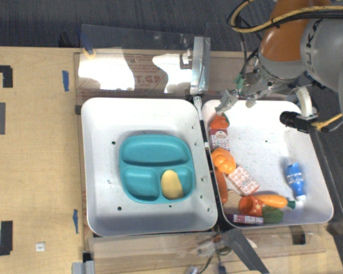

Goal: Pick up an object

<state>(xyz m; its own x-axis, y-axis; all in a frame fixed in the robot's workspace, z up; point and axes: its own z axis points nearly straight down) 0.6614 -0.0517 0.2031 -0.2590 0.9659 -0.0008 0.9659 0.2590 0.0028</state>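
Note:
My gripper (238,101) hangs over the back left corner of the right bin (263,136), its fingers (225,103) spread open with nothing between them. Just below it, along the bin's left wall, lie a red and white bottle (219,133), an orange fruit (223,160) and a pink and white packet (242,181). A carrot (271,200) and a red round item (248,204) rest at the front. A small blue bottle (295,178) lies near the right wall.
The left bin (103,153) bears a teal divided tray (154,153) with a yellow potato-like item (171,184) in its front right compartment. A clear panel (137,67) and a metal post (199,67) stand behind the bins. The arm's black cable fitting (294,120) overhangs the right bin's back.

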